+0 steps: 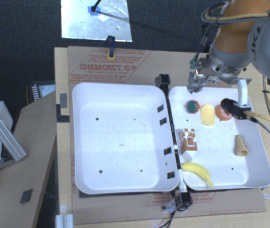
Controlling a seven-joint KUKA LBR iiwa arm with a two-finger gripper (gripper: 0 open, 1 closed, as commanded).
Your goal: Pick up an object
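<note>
We see the grey arm [263, 42], its orange band above the wrist, reaching in from the right and bending down over the right bin's [254, 175] far edge. The claw [195, 85] hangs just above that edge; whether it is released or clenched we cannot tell. In the right bin, near the claw, lie a green ball [192, 106], a yellow lemon [207, 115] and a pink doughnut [224, 113]. Farther from it sit an orange patterned block [188, 140], a tan cone [240, 145] and a banana [198, 172]. The left bin [120, 137] adjoins it on the desk [35, 141]. Beyond the desk, a silver sheet [96, 12] rests on dark carpet [16, 37].
</note>
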